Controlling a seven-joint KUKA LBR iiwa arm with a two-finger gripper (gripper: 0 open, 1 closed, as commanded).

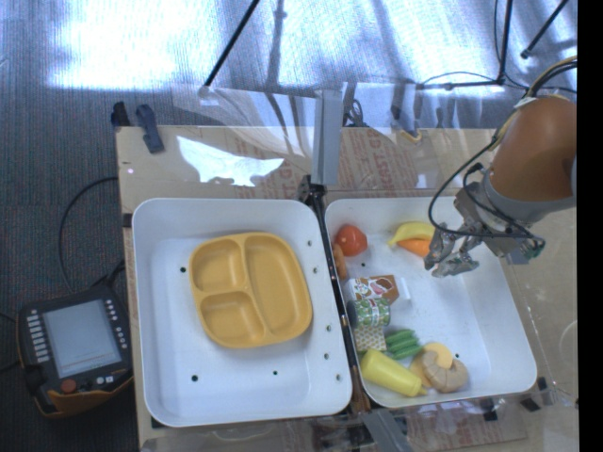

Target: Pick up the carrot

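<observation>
While level, carrot (pixel 415 247) points left–right

The orange carrot (pixel 415 247) lies flat in the right bin (pixel 490 347), beside a banana (pixel 412 231).

Glossy white plastic bins (pixel 151 252), matt yellow plastic tray (pixel 251 288), smooth orange carrot (pixel 415 247)

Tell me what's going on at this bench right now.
A robot arm reaches in over the right bin, its gripper hovering just right of the carrot, which lies beside a banana. Nothing is visibly between its fingers. A tomato, small cartons and other toy food sit in that bin. The left bin holds a yellow divided plate.
</observation>
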